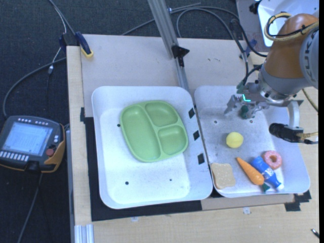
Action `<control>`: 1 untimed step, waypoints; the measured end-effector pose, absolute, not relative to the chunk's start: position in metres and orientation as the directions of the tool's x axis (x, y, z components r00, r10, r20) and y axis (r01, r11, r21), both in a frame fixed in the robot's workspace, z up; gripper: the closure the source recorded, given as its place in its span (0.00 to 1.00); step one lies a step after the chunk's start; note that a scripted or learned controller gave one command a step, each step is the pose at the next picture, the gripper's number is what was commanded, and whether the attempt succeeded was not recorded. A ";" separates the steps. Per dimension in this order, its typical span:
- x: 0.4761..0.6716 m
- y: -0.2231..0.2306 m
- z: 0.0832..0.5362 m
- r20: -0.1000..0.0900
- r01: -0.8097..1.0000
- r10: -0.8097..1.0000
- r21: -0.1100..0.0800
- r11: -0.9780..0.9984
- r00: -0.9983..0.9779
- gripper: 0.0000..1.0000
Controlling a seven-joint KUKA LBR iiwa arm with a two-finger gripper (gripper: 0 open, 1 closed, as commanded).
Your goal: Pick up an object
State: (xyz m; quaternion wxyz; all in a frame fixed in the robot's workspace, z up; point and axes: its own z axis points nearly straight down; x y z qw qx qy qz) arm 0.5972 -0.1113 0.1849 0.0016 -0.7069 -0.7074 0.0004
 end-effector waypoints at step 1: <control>0.598 -0.111 0.186 0.001 1.000 1.000 -0.001 0.001 -0.001 0.00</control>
